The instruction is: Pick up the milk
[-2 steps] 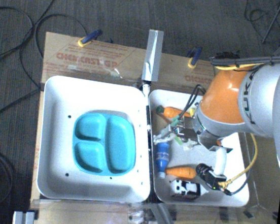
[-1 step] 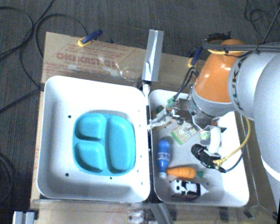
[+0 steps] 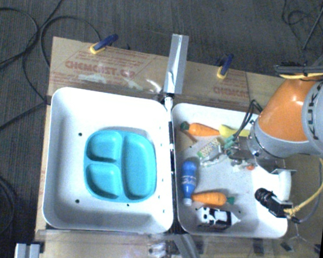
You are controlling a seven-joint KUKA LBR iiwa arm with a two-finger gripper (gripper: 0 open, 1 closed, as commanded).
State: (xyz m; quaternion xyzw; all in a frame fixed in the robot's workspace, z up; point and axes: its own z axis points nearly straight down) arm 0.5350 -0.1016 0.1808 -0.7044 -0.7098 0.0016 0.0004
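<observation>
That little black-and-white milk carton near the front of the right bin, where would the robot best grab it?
Probably across its short sides, coming straight down from above. The milk carton appears to lie flat on the right bin floor, so its top is exposed. An orange carrot lies close behind it and the bin's front wall is close ahead, so closing left-to-right looks safest.
</observation>
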